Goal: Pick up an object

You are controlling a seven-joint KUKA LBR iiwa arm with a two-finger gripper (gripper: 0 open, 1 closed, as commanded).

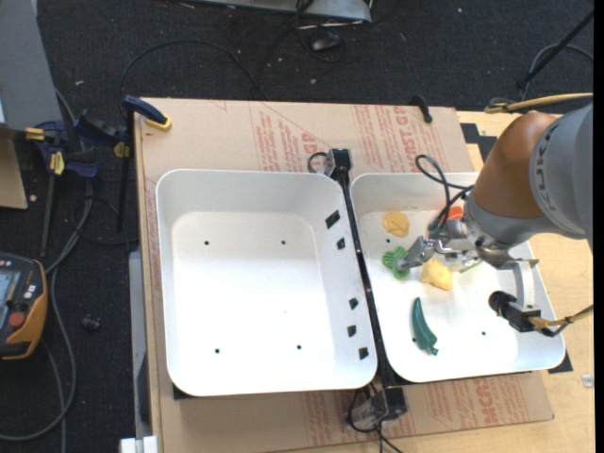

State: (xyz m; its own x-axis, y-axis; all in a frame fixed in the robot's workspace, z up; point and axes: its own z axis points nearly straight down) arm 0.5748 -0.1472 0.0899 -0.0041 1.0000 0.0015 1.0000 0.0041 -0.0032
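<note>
The arm [543, 173] is cut off by the right edge and covers the far right corner of the right bin [472, 361]. The tool [422, 253] is too small and cluttered to resolve its finger spacing. A red-orange object [454, 213] lies mostly hidden beneath the wrist. The light green object [394, 259] is partly overlapped by the tool.

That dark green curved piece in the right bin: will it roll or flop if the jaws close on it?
The green piece lies flat on the right bin floor, so rolling seems unlikely. Its thin, tapered curve suggests it is light and may pivot or slip if pinched off-centre. Stiffness cannot be judged here.
</note>
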